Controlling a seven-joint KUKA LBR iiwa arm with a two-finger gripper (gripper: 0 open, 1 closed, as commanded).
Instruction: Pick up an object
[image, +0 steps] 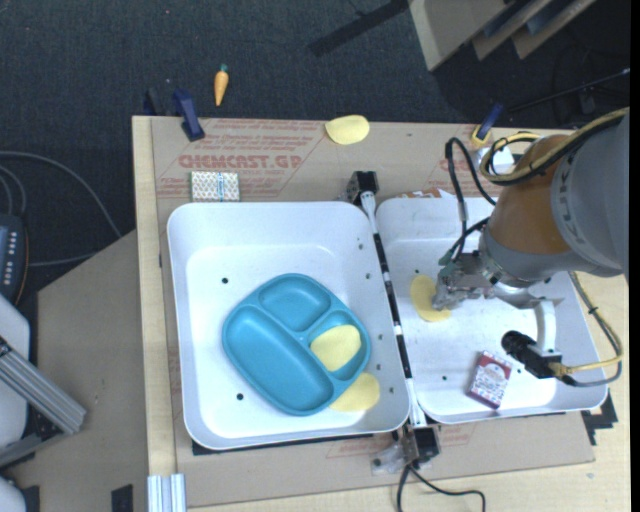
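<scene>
In the right bin (440, 215), the tool (452, 290) is lowered onto a yellow piece (430, 300), its grip state indiscernible, beside a red packet (490, 380); a blue tray (290, 340) with another yellow piece (337, 346) is held in the left bin (200, 260).

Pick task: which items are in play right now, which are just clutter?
In play: gripper, low over the yellow piece in the right bin; red packet in the same bin.

Clutter: blue tray with yellow pieces in the left bin, yellow piece on the bench, orange carrot toy.
</scene>
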